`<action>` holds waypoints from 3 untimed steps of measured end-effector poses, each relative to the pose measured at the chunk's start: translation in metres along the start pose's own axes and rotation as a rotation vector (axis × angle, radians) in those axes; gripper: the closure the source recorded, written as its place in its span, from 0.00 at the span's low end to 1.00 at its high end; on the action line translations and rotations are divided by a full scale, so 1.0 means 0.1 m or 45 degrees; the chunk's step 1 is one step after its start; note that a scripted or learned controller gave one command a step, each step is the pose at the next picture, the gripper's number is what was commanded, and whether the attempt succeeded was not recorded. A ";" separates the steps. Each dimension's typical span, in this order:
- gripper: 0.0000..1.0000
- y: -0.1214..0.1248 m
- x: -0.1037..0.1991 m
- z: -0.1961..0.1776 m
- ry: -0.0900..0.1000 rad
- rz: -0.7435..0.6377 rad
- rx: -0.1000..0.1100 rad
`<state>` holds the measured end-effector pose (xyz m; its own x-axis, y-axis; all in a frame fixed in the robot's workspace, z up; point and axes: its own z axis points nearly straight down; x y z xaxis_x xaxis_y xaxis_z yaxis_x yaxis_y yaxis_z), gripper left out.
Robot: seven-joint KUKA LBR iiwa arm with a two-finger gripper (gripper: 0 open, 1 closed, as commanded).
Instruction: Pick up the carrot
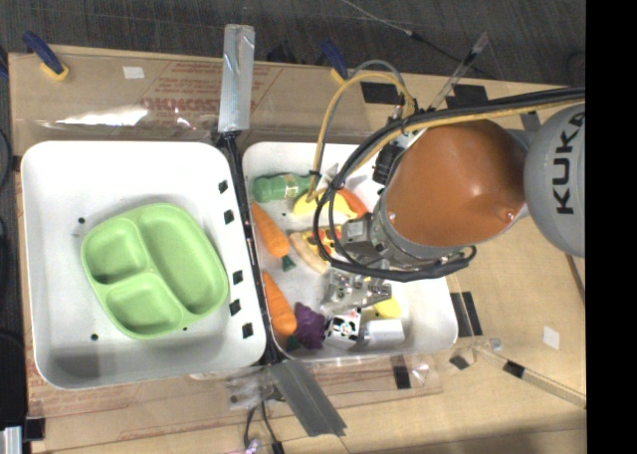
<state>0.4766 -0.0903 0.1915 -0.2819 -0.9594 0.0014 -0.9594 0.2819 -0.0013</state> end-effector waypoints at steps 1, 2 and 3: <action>1.00 0.04 -0.20 -0.85 -0.003 0.135 0.008; 1.00 -0.01 -0.02 -0.56 -0.002 -0.183 -0.006; 1.00 -0.34 0.05 -0.69 -0.003 -0.067 0.001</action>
<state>0.5076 -0.1045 0.2601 -0.2310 -0.9730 -0.0007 -0.9730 0.2310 -0.0021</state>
